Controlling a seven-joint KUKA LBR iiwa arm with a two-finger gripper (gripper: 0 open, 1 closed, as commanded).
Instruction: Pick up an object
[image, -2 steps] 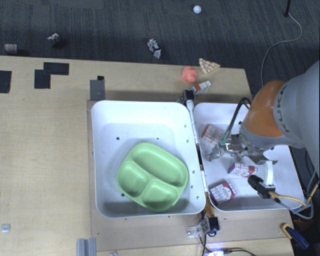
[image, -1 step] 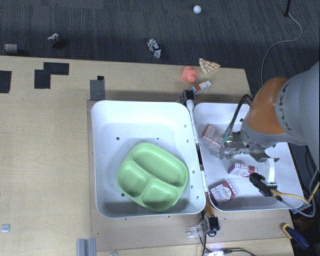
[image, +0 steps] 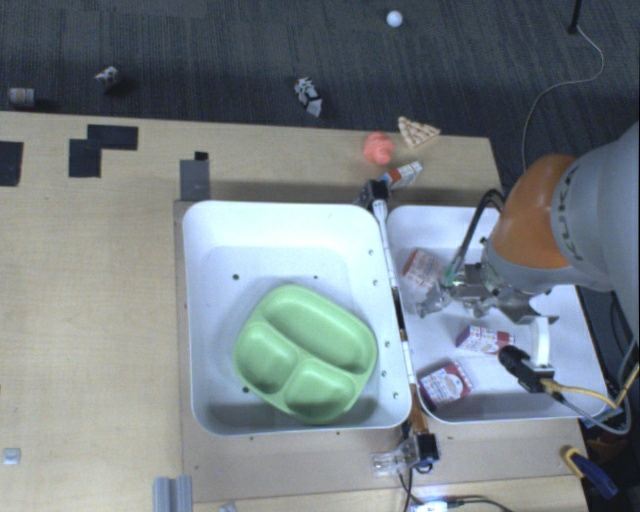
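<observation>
Table (image: 90, 300) of pale wood carries two white bins side by side in the lower middle of the frame. The left bin (image: 205, 300) holds a green tray (image: 305, 350) with three compartments, lying tilted toward the bin's lower right corner. The right bin (image: 575, 350) holds three small packets: one (image: 420, 266) at upper left, one (image: 482, 339) in the middle, and a red one (image: 446, 382) near the lower edge. The arm (image: 580, 225), grey with an orange band, enters from the right of the frame and hangs over the right bin. Its gripper (image: 450, 292) sits between the upper-left packet and the middle packet; whether the jaws are spread or pressed together I cannot tell, and no packet shows between them. Above the bins, near the table's upper edge, lie a pink ball (image: 378, 148), a tan wedge (image: 417, 131) and a small tube (image: 404, 175).
</observation>
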